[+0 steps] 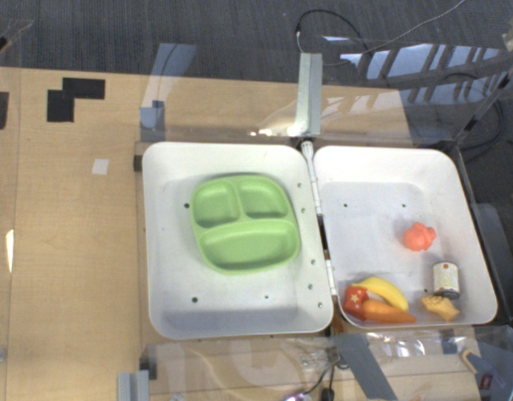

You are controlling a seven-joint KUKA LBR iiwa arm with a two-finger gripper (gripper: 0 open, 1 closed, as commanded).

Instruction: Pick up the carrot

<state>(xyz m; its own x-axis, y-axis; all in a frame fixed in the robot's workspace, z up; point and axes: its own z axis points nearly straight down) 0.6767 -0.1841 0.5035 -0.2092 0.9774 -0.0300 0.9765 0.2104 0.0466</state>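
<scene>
Two bins stood on the surface. The carrot (388, 312) lay in the right bin (382, 190), at its near left corner, touching a banana (383, 291). Hand state: I could not tell. Next move probably needed approaching from above.

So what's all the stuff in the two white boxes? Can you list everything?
Left bin: one, white, left side of the bench.
Right bin: one, white, beside the left bin.
Plate: one, green with three compartments, middle of the left bin.
Carrot: one, orange, near front edge of the right bin, just below the banana.
Banana: one, yellow, front of the right bin.
Red item: one, red, at the carrot's left end; too small to name.
Round toy: one, orange-pink, right bin.
Small can: one, pale with dark ends, right bin.
Yellow-brown piece: one, front right corner.
</scene>
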